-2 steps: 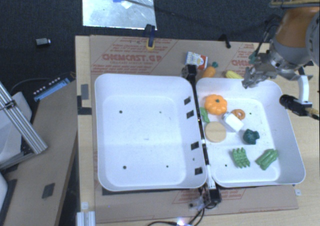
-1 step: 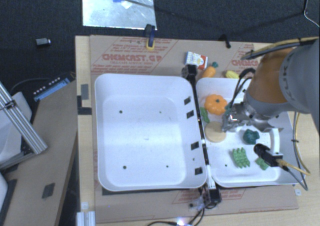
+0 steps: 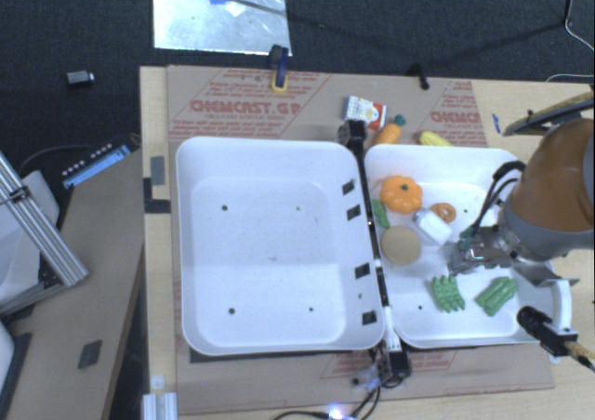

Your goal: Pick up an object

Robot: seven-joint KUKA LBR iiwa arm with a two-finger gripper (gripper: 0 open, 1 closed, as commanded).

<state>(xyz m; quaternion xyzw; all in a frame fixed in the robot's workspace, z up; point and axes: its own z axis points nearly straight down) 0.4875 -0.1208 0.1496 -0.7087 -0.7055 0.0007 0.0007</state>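
We see the gripper (image 3: 468, 254) low over the right bin (image 3: 465, 160), at the end of the grey arm (image 3: 558, 195) that reaches in from the right; whether it is open or closed we cannot tell. Nothing is visibly held.

The nearest pieces are a white block (image 3: 432, 224) just up and left of the gripper, a small orange ring (image 3: 444, 212) beside that block, and a green spiky toy (image 3: 447, 294) just below. A second green piece (image 3: 495, 295) lies to the lower right, close under the arm. Farther left we find a tan round ball (image 3: 402, 245) and, above it, an orange pumpkin (image 3: 402, 194) (both near the bin's left wall).

The left bin (image 3: 270, 246) sits alongside, touching the right one along a row of black clips (image 3: 363, 271). Both rest on a sheet of printed cardboard (image 3: 242, 102) on the bench. Behind the right bin lie a carrot (image 3: 388, 134), a yellow piece (image 3: 434, 139) and a small printed box (image 3: 363, 111).

Count inside the right bin: two green pieces, one pumpkin, one ball, one block, one ring.
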